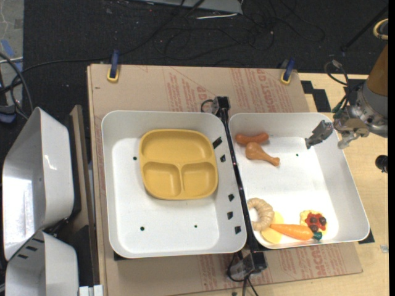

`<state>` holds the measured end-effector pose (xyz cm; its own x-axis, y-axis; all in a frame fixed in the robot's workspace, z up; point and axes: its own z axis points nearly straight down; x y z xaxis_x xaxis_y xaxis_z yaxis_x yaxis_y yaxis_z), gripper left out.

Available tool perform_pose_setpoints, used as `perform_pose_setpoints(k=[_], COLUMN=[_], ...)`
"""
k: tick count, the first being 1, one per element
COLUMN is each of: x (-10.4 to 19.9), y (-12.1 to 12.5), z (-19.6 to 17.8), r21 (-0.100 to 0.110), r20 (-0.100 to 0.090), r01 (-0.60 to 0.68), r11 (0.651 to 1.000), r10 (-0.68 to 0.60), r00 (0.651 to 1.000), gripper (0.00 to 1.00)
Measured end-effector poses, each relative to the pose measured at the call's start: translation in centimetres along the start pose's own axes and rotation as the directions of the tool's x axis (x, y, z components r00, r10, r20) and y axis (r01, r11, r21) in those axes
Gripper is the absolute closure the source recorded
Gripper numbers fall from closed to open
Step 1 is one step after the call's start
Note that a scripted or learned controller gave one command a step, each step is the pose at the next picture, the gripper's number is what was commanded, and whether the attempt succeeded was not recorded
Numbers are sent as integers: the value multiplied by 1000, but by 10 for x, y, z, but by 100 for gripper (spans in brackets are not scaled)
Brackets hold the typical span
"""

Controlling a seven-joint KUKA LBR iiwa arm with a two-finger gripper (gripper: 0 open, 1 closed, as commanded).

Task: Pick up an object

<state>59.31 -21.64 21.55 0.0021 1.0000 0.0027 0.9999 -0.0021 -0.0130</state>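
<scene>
The gripper (pixel 330 134) hangs over the far right corner of the right bin (pixel 345 184), just at its rim, with the grey arm (pixel 376 94) coming in from the right side. Its two fingers are apart, one dark finger (pixel 320 132) pointing down-left into the bin and the other nearer the wrist, and there is nothing between them. The closest things to pick are the chicken drumstick (pixel 261 153) and the sausage (pixel 251 139), which lie together near the far left part of the same bin, the sausage just behind the drumstick. From the gripper they lie to the left and a little toward me, with bare white floor between. The drumstick has its long axis running from upper left to lower right, the thin bone end pointing toward the gripper's side; the sausage lies almost straight left to right. I think the fingers should close across the short width of either one, so the wrist may need some turning. At the near edge of this bin sit a carrot (pixel 292 230), a pale ring-shaped piece (pixel 260 212) and a small pizza slice (pixel 314 219), well apart from the gripper. The left bin (pixel 123 227) carries a yellow divided plate (pixel 179 163).
</scene>
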Motion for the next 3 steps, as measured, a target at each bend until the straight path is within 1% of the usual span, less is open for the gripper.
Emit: perform_pose_setpoints(k=[1,2,3], x=[1,-5,-4], y=[3,7,8], z=[-8,52,114], r21=[-14,-12,-12], r20=[3,3,3], r01=[4,1,2], r11=[1000,1000,1000], r10=[-4,-1,-2], r00=[1000,1000,1000], gripper=[0,0,0])
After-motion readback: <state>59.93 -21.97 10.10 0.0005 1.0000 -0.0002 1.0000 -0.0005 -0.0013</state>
